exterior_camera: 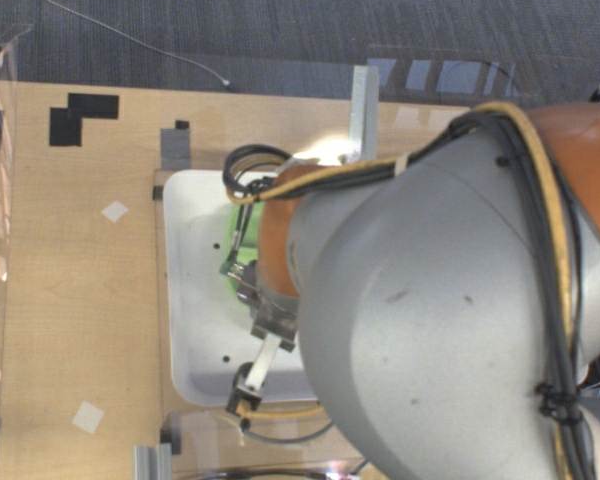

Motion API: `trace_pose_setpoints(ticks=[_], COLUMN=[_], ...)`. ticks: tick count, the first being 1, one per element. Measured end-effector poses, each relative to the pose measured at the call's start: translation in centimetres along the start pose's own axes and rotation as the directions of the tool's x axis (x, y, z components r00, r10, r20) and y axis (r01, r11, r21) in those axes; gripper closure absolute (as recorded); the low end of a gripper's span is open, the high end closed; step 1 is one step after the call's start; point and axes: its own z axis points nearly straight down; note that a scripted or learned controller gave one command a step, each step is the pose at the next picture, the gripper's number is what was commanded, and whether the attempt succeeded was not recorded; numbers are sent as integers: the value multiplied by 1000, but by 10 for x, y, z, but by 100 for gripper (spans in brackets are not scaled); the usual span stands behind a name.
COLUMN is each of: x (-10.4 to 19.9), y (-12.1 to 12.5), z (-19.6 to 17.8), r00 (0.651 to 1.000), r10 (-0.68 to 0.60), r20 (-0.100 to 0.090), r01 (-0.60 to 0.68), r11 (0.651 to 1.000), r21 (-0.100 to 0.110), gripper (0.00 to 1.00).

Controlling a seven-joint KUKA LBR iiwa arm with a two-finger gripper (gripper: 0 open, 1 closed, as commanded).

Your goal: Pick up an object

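The grey arm with its orange band fills the right and middle of the camera view and reaches down into the left white bin (195, 298). My gripper (250, 288) sits low over the bin's middle, mostly covered by the wrist. A green thing (234, 248) lies in the bin right against the gripper's left side, partly hidden by the wrist and cables. Whether it is touched or held I cannot tell.
The bin's left and lower floor is bare white apart from a tiny dark speck (225, 361). The wooden bench (80, 298) spreads to the left with black marker shapes (80, 118) at the back. The arm covers the right bin.
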Motion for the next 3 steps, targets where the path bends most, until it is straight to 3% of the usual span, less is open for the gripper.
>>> trace_pose_setpoints(ticks=[1, 2, 3], x=[33, 24, 24], y=[6, -10, -11], z=[-69, -64, -258], r00=[949, 799, 832], r10=[314, 601, 554], r20=[-7, -6, -18], r01=[-314, -601, -554], r11=[949, 799, 832], r21=[-3, 0, 0], gripper=[100, 100, 100])
